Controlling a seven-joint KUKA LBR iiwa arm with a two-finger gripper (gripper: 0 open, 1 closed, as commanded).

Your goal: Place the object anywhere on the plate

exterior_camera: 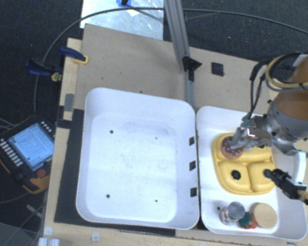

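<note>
Now | gripper (238, 140) over yellow plate (243, 180) | brown round object (232, 149) directly beneath | grip unclear

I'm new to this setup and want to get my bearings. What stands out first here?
The yellow plate in the right bin catches the eye, with the arm's end effector low over a small brownish object at its top left. A few small items cluster below it; the left bin sits beside.

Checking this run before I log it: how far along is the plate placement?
Done: the gripper has reached the yellow plate in the right bin. In hand: a small brown round object sits on the plate's upper-left section, right under the gripper; a grip isn't discernible. Left: release, if held, and retreat. Other small items lie at the bin's near edge.
</note>
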